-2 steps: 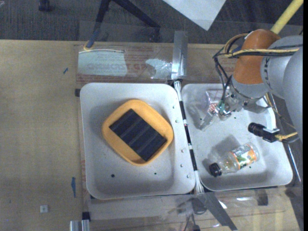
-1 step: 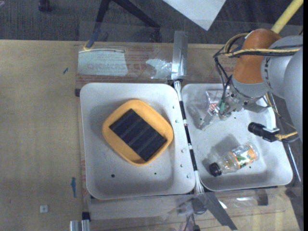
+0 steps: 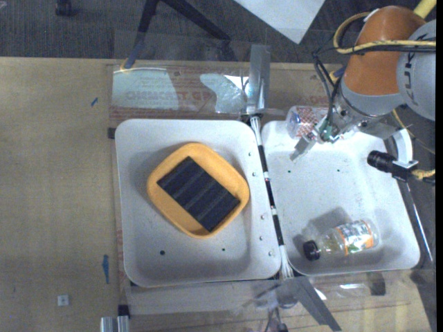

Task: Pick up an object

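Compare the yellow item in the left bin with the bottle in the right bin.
The yellow item is broad, flat and opaque, with a dark ribbed top; the bottle is slim, clear, black-capped. The yellow item sits mid-bin; the bottle lies near its bin's front edge. Both rest apart from the end effector.

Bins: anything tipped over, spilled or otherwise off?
The bottle lies on its side in the right bin, no spill visible. The yellow tray sits askew in the left bin. Nothing looks damaged.

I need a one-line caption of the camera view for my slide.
Gripper over the right bin near a clear wrapper; bottle below; yellow dish in left bin.
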